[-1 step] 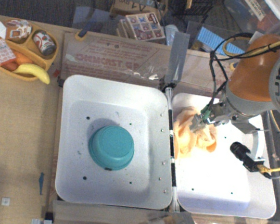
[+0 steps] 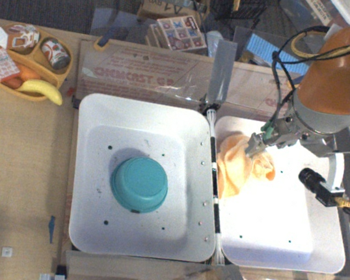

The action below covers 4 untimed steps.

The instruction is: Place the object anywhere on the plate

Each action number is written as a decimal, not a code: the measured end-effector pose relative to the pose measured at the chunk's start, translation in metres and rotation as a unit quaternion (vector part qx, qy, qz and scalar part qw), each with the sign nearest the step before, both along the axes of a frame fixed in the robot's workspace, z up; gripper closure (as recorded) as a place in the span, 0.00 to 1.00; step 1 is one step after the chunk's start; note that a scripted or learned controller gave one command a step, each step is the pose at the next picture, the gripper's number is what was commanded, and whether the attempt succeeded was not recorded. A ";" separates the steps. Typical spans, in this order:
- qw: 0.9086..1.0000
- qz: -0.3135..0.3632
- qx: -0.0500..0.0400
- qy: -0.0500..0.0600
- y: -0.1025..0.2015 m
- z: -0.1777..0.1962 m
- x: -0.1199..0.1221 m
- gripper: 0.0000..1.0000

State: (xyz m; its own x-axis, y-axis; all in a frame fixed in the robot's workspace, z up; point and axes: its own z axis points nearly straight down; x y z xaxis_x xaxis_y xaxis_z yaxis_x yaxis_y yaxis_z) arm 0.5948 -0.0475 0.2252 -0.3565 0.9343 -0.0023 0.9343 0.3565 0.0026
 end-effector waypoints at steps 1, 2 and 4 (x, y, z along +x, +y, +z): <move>0.980 0.199 0.000 0.001 0.046 0.009 -0.002 1.00; 0.921 0.390 0.000 0.001 0.093 0.001 -0.016 1.00; 0.823 0.568 -0.001 -0.002 0.187 0.001 -0.020 1.00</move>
